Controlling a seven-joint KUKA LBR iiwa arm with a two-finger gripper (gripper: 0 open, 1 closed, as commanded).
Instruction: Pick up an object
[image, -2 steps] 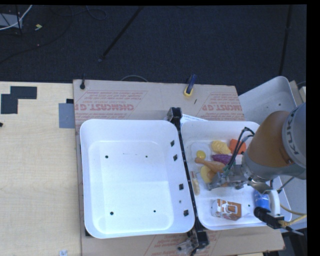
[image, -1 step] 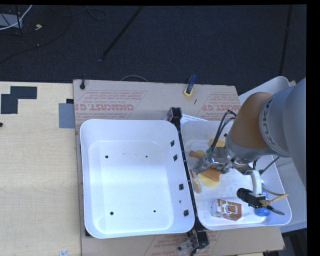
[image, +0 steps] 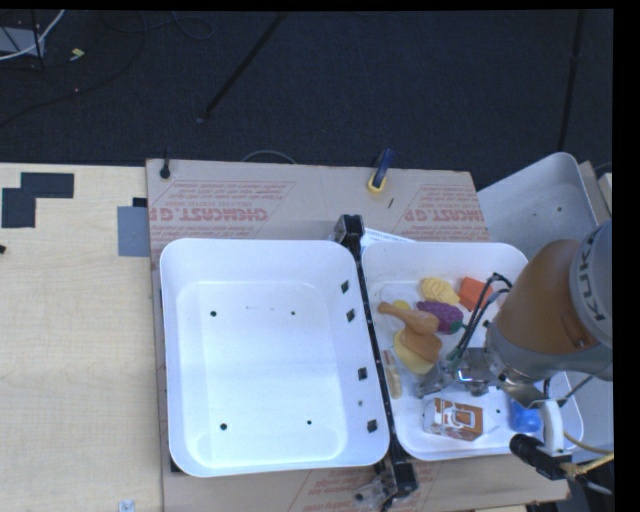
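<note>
While end effector, finger state unreadable, hovers at 6 o'clock of crowded toys, a grasp may slip.

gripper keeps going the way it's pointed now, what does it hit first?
Likely the yellow toy just left of the gripper in the right bin; the tip looks close above it, though depth is unclear from this slant.

Left bin, cardboard sheet, perhaps clamp.
</note>
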